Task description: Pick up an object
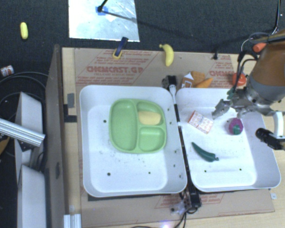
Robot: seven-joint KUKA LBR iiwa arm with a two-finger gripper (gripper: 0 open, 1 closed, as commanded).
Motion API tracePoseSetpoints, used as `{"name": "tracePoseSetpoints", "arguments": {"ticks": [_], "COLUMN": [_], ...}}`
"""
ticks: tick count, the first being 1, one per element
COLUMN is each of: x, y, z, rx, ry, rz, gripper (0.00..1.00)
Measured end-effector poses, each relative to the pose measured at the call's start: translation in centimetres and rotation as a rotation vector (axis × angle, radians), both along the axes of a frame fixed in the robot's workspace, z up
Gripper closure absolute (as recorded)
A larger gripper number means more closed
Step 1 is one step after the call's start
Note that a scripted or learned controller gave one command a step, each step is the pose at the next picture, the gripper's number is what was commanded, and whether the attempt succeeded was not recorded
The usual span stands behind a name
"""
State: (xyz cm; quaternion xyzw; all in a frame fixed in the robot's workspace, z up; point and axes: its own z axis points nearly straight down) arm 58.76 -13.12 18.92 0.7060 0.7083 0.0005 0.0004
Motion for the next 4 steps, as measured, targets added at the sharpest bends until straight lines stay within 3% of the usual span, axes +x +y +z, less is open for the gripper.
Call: {"name": "tracePoseSetpoints", "arguments": {"ticks": [1,2,3,4], "x": [3.2,3.0,3.3,3.7], "y": [-8.0,-7.2,-7.2,1.1], "z": [-2.4,-10.9,-9.3,-3.5], "rx": [-0.004,0.001,-0.002,0.003], "ry": [-0.002,0.005,-0.005,-0.006], "rz": [-0.006,-0.001,0.000,0.009], "gripper": [0.00,0.00,1.00,1.00]}}
